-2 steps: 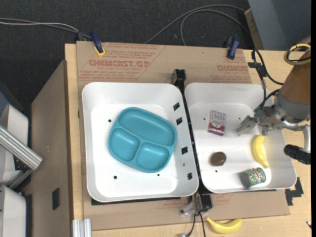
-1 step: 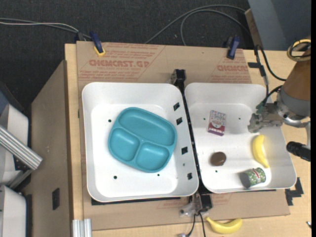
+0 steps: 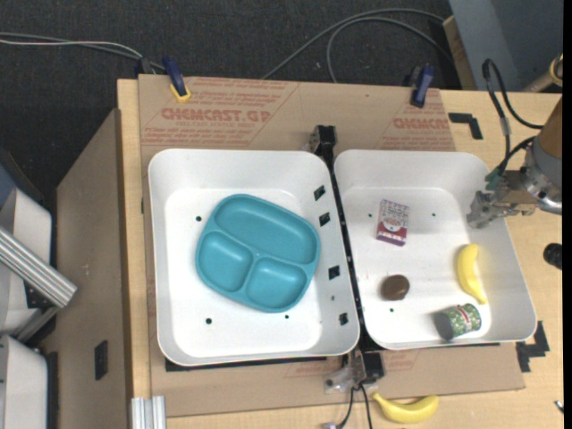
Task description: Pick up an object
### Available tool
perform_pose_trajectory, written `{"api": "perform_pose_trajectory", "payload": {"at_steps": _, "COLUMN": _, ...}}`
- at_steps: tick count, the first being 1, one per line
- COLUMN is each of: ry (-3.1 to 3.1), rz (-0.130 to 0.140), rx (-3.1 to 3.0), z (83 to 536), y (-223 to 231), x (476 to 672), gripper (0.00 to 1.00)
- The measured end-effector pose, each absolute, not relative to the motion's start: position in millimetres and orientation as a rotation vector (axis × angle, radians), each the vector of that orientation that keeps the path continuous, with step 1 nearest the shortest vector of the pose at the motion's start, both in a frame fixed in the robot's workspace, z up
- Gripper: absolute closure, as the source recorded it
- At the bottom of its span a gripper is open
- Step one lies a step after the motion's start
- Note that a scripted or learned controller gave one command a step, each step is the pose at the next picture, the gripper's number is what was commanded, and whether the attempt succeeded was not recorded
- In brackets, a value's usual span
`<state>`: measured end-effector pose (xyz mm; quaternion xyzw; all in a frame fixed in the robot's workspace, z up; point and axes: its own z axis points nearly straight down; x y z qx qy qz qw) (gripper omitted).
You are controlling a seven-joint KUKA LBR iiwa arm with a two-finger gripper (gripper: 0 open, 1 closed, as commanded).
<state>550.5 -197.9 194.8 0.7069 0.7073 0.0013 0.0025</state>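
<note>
Landmark: the right bin (image 3: 500, 239), one of two shallow white bins that sat side by side on a brown board; every place below was taken from it.
Arm: it reached in from the right, grey with an orange band, and its wrist hung over the right bin's right rim, toward the far corner.
Gripper (image 3: 480, 211): it sat just inside the right bin's right wall, above the banana and apart from it. Nothing lay between its fingers. Whether they stood wide or narrow could not be told; the end was too small and blurred.
Banana (image 3: 471, 273): yellow, it lay in the right bin near the right wall, roughly lengthwise along that wall, just below the gripper.
Can (image 3: 459, 321): green-labelled, it lay on its side in the right bin's near right corner, just below the banana.
Brown round object (image 3: 395, 287): it rested on the right bin's floor, left of the banana, near the middle.
Small box (image 3: 392, 222): red and white, it lay flat in the right bin, above the brown round object and well apart from the gripper.
Left bin (image 3: 170, 257): it touched the right bin along the shared middle edge.
Blue plate (image 3: 257, 252): a teal, three-compartment plate, it filled the middle of the left bin, well apart from the right bin's contents.
Second banana (image 3: 408, 407): it lay on the board outside the right bin, just beyond the near rim.
Clamps: a blue clamp (image 3: 422, 84) gripped the board's far edge beyond the right bin; another with a yellow tip (image 3: 176, 80) gripped it beyond the left bin.
</note>
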Motion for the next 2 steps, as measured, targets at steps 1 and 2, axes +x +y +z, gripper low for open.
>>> {"api": "perform_pose_trajectory", "payload": {"at_steps": 1, "ry": 2.217, "rz": 0.006, "rx": 2.213, "z": 260, "y": -202, "x": 553.7, "gripper": 1.0}}
{"api": "perform_pose_trajectory", "payload": {"at_steps": 2, "ry": 2.221, "rz": 0.003, "rx": 2.217, "z": 277, "y": -201, "x": 554.8, "gripper": 1.0}}
